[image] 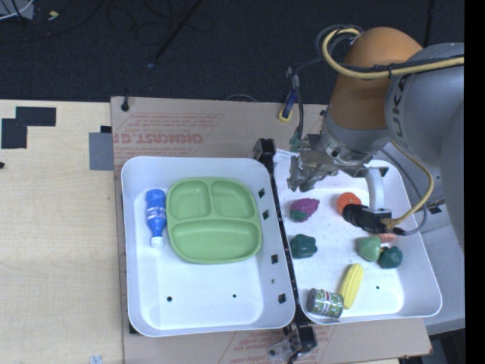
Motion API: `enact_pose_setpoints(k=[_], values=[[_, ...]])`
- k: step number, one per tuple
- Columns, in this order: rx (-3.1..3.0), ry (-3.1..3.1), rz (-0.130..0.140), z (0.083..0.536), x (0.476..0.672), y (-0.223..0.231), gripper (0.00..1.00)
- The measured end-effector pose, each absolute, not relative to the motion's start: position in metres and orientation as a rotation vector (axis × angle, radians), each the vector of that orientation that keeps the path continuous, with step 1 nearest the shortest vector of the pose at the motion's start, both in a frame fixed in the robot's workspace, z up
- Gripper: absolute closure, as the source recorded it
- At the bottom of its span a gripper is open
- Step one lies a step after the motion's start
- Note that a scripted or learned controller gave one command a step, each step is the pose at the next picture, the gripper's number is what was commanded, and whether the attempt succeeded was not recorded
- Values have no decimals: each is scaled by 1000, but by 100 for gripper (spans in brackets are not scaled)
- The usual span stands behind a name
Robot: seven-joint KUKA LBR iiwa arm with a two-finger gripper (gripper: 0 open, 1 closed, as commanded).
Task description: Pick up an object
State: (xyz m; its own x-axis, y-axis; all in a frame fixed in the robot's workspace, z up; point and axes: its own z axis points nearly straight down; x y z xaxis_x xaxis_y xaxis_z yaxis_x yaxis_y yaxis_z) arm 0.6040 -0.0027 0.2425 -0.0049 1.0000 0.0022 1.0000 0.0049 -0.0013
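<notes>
While the gripper [301, 179] is hanging in the right bin [424, 298] just above the purple grapes [305, 208], nothing is lying between its fingers, which are looking narrowly parted; by my judgement the pick is not yet made. Green pepper [302, 246], corn [350, 283] and can [326, 303] are lying further down the bin. Mirrored red print on the cardboard [163, 136] is reading roughly "COMCAST".

Glossy white plastic bins [144, 294], a matt green plastic tray [214, 221], a shiny metal can [326, 303].
</notes>
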Motion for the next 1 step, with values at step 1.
enact_pose_setpoints(k=[1], values=[[-2215,-2224,2,225,626,51,100]])
